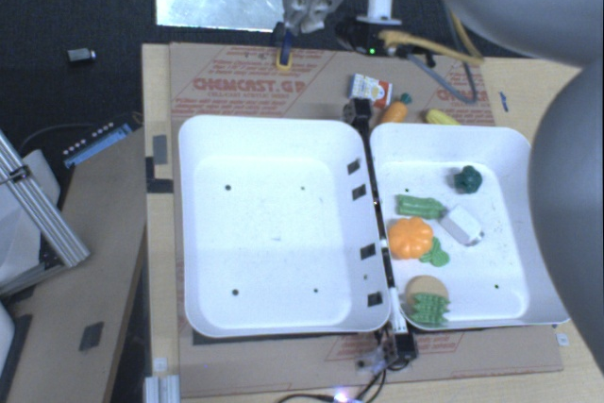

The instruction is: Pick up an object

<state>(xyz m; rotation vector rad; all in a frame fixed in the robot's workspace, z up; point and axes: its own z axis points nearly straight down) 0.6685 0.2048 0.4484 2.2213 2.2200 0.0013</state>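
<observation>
Objects cluster in the right bin (510,151), orange toy (410,237) at its 9 o'clock; gripper (304,14), grasp state indeterminate, hovers beyond both bins; crowding risks a botched pick.

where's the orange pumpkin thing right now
The orange pumpkin lies in the right bin, near its left wall, just below the green beans and left of the white block.
</observation>
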